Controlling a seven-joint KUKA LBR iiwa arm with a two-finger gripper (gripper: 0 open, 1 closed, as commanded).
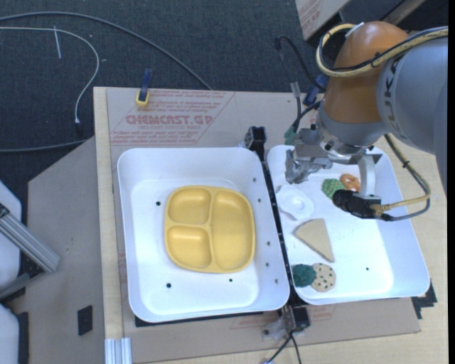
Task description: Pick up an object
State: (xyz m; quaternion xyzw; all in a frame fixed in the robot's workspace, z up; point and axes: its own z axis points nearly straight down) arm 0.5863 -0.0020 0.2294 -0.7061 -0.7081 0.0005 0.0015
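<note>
One grey arm (398, 78) reaches in from the upper right, its gripper (302, 167) low over the right bin (398, 270); whether it grips cannot be told. Just below lie a white lid (295, 202), a tan wedge (316, 238) and a cookie (323, 277). A yellow plate (210, 229) fills the left bin (135, 213).

From my feed I see the worktop (64, 213), a tan board, with a cardboard sheet (178, 117) printed in faded red letters lying across its far part. A small yellow and blue clamp (144, 92) grips that sheet's far edge. Dark carpeted floor (178, 35) surrounds everything, and thin white cables (78, 71) loop over it at the upper left. A cardboard box corner (316, 14) pokes in at the top. Metal framing (25, 238) shows at the left edge. Lighting is even and soft.
</note>
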